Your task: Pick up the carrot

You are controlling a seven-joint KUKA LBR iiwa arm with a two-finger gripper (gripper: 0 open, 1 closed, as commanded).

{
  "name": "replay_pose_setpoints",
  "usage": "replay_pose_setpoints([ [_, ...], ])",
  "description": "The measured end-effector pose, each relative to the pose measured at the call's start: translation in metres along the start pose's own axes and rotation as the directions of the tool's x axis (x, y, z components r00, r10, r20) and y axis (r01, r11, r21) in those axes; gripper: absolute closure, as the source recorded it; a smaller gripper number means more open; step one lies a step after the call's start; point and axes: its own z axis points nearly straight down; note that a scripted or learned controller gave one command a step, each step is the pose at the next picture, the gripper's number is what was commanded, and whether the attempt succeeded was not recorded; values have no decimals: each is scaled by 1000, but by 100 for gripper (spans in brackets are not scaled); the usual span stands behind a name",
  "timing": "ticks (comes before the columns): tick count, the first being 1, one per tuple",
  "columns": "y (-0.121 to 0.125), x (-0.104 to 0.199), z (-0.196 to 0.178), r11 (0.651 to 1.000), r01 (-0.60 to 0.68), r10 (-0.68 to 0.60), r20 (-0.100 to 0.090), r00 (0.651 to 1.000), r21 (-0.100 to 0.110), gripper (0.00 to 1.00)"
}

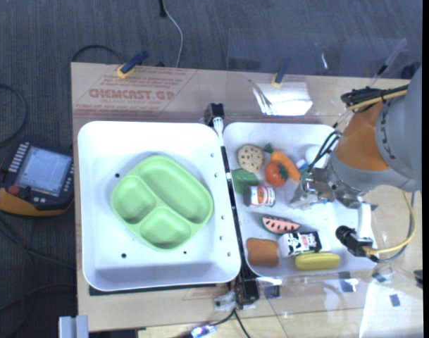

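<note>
Grey carpet surrounds a bench bearing two white bins; the left bin (94,210) holds a green divided plate (162,201), presumably a drop-off target. We find the carrot (284,163) in the right bin (270,131), lying just beside a tomato (275,174) and near a cookie (250,158), crowded among toy foods, which we judge makes a clean grasp awkward. The gripper (311,191) hangs low just right of the carrot, apart from it. We cannot tell how its jaws stand; the wrist hides them, and the arm covers the bin's right side.
</note>
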Motion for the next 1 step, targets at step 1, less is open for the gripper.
replay_pose_setpoints([
  [1,68,20,-83,995,-101,101,-3,995,6,100],
])
